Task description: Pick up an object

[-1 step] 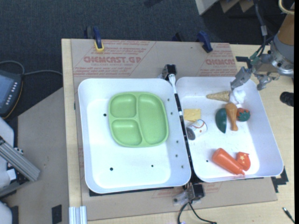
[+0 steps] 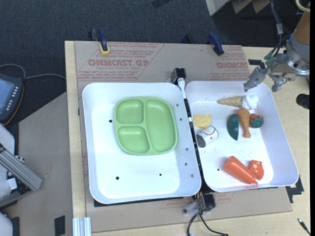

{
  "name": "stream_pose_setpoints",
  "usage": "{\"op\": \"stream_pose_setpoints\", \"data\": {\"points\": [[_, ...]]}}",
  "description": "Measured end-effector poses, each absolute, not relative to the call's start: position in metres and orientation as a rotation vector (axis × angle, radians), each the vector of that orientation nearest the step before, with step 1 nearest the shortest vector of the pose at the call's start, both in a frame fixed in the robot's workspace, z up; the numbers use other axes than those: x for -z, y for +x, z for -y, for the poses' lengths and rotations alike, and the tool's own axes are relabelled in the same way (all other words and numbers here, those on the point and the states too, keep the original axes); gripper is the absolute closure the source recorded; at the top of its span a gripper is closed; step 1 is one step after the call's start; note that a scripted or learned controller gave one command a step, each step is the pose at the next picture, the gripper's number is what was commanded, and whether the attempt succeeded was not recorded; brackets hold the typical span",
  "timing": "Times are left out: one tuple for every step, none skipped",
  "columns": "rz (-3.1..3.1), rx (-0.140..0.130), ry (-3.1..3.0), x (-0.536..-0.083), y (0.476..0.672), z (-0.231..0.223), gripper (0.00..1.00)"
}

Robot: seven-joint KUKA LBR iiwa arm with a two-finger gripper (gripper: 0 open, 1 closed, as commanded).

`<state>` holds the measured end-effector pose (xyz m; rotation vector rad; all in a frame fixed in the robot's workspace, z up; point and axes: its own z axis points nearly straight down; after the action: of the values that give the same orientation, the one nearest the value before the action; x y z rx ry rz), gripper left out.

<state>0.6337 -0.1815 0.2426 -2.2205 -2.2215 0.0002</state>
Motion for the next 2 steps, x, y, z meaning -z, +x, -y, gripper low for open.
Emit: {"op": "stream_pose_setpoints", "data": {"points": [[2.219, -0.005, -2.217, -0.199, 0.630, 0.178, 0.00], [2.217, -0.006, -2.217, -0.135, 0.631, 0.178, 0.00]]}}
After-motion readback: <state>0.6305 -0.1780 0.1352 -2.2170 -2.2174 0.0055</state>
